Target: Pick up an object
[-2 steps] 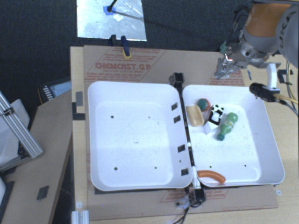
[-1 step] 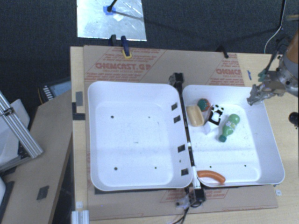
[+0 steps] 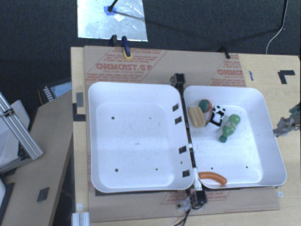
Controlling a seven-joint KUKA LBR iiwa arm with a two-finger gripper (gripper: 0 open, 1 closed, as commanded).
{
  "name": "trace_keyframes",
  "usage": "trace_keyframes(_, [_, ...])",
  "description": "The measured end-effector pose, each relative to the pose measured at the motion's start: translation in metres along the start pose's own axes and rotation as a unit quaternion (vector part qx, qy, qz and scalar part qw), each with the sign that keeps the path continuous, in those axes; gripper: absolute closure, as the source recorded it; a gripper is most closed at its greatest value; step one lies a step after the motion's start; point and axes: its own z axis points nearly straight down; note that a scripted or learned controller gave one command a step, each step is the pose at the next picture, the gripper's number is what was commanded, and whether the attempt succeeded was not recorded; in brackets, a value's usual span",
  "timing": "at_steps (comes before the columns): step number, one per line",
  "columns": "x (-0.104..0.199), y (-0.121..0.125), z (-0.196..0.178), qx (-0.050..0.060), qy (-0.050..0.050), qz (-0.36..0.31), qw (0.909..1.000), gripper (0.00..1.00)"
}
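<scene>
- Camera view: two white bins sit side by side on the bench, and everything worth grabbing is in the right bin.
- Near the top of that bin, by the divider, there's a tan bread-looking piece bunched up with a small red and green ball thing and a black and white checkered block. They look touching or nearly so, probably just where they tumbled to a stop.
- A green bottle lies on its side just beside the checkered block, tilted diagonally, neck toward the lower left.
- An orange sausage-shaped thing is off on its own against the bin's front lip near the divider, well apart from the rest.
- Left bin has nothing to pick from.
- The gripper is at the far right, outside the right bin's wall, mostly cut off by the frame edge. Honestly can't tell how the jaws are set, and I see nothing in them.
- My guess: the pick hasn't begun, since it isn't over any object.
- The ball thing is too small and blurry to name. The cluster may be awkward to grab cleanly.
</scene>
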Motion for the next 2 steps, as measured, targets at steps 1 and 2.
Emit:
trace_keyframes(1, [0.061, 0.016, -0.109, -0.009, 0.000, -0.010, 0.9999, 1.00])
trace_keyframes(2, [0.145, 0.016, -0.051, 0.000, 0.003, -0.011, 0.9999, 1.00])
